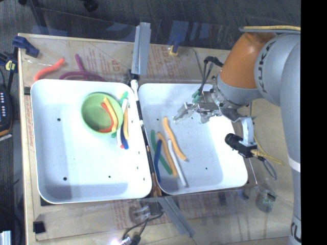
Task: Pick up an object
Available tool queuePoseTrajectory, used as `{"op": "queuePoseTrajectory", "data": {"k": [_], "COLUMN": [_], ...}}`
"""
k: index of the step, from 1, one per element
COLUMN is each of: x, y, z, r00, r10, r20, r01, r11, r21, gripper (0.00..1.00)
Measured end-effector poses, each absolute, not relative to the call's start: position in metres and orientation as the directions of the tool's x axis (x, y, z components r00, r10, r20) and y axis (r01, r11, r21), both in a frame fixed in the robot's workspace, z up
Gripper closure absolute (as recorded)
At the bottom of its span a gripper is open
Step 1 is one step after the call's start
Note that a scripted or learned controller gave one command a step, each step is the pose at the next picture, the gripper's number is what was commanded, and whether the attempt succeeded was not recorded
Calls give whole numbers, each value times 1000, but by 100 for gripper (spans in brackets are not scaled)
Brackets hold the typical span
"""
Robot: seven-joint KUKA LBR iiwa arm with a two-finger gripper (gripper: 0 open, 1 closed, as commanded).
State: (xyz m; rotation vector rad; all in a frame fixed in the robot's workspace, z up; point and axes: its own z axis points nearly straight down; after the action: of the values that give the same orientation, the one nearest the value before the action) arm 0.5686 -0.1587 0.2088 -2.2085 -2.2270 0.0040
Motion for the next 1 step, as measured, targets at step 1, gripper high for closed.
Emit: {"op": "queuePoseTrajectory", "data": {"k": [1], "x": [565], "y": [-119], "z": [101], "r00": [-124], "r10": [992], "r20": [-1], "r01": [992], "r11": [124], "r21": [-2], "gripper": [0]}}
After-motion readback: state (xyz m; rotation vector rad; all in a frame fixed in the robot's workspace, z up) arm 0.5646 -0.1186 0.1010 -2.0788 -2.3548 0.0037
